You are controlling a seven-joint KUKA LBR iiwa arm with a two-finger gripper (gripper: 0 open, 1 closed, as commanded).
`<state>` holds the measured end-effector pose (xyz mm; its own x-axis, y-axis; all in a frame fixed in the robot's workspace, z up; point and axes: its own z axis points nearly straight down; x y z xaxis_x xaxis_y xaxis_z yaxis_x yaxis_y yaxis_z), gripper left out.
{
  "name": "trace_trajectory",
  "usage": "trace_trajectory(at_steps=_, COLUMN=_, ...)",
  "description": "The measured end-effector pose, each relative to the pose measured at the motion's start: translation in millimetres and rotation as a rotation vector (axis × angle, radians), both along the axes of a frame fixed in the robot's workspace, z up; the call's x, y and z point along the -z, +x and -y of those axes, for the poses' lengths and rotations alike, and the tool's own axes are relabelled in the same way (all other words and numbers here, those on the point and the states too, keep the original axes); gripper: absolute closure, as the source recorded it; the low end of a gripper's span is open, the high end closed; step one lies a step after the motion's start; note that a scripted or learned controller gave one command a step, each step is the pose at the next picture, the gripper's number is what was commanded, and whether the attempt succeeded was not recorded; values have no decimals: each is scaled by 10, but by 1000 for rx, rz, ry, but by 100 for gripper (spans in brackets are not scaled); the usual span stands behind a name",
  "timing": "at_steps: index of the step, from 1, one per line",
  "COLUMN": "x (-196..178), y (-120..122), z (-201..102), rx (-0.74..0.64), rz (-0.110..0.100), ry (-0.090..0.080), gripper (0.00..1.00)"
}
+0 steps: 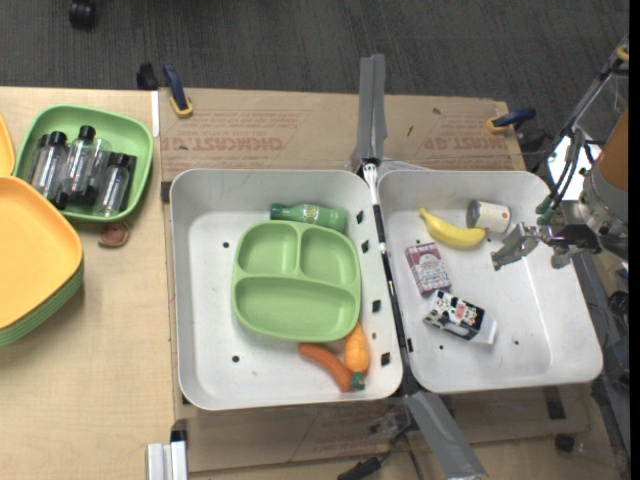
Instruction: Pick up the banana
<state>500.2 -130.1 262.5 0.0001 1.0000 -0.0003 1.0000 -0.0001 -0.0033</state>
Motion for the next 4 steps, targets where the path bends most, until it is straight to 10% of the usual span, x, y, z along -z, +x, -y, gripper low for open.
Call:
trace_trajectory(at_steps=2, x=607, y=1203, z=110, rx=158, rz=2, ry=-2, gripper=0)
trace_trajectory(at_steps=3, x=1545, y=1563, z=-230, rx=227, rz=3, ry=-2, gripper=0)
trace_trajectory(at_steps=4, x=1713, y=1115, z=-220, rx=34, rz=1, ry=0, gripper=0)
